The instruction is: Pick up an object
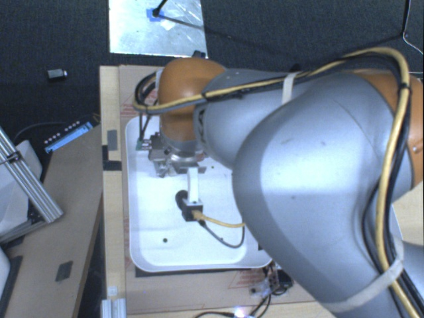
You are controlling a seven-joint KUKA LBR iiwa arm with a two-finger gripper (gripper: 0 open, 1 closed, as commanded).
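The gripper [173, 167] is hanging low over the left bin [142, 247], toward the bin's 11 o'clock corner, with the arm [311, 164] reaching in from 3 o'clock and covering most of the bench. How wide the gripper is standing, and whether it is gripping anything, I cannot tell, because the wrist is blocking the tool from above. The only candidate for picking is lying at 6 o'clock from the gripper, well apart from it, on the bin floor: a dark speck [164, 239], too small to identify. Anything directly under the tool is hidden. The step in hand is looking like a descent. Doing it well is probably meaning coming straight down, staying off the bin wall at 9 o'clock, and closing only once level with the floor.
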